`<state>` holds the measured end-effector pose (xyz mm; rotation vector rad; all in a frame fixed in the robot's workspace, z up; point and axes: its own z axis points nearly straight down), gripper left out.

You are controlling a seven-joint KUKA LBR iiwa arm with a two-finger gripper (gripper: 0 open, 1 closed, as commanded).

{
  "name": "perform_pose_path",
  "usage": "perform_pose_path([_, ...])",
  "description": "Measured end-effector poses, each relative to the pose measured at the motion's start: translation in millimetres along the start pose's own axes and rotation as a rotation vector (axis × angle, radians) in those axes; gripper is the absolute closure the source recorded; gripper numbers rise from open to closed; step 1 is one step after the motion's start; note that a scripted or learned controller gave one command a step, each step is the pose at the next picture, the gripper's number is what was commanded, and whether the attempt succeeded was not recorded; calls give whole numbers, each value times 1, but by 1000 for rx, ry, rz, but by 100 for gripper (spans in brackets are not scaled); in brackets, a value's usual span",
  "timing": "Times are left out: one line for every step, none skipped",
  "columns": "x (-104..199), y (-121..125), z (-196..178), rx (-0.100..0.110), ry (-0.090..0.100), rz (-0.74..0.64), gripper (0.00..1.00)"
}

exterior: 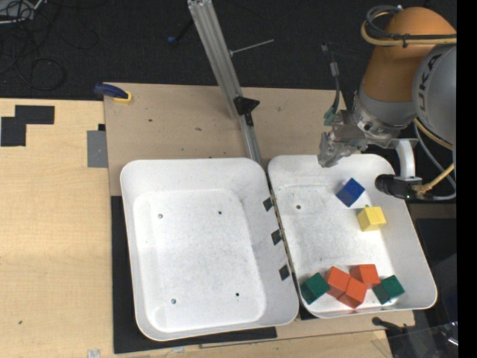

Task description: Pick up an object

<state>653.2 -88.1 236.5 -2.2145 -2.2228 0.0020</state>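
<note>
In the right bin (320, 222) lie a blue cube (350, 192) and a yellow cube (371, 218) near its far right side. At its near edge sit two green cubes (314, 286) (388, 289) with orange-red cubes (350, 282) bunched between them. My gripper (330, 155) hangs over the far edge of the right bin, to the upper left of the blue cube and apart from it. I see nothing between its fingers.
The left bin (197, 245) stands beside the right one, with black clips (276, 236) along the shared edge. A slanted aluminium rail (222, 66) rises behind the bins. A black-and-white fitting (399, 181) sits at the right bin's far right corner.
</note>
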Motion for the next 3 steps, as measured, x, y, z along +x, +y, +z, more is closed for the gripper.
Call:
perform_pose_path([56, -4, 9, 1, 0, -1, 100])
perform_pose_path([110, 6, 18, -2, 0, 0, 100])
perform_pose_path([170, 2, 10, -2, 0, -1, 100])
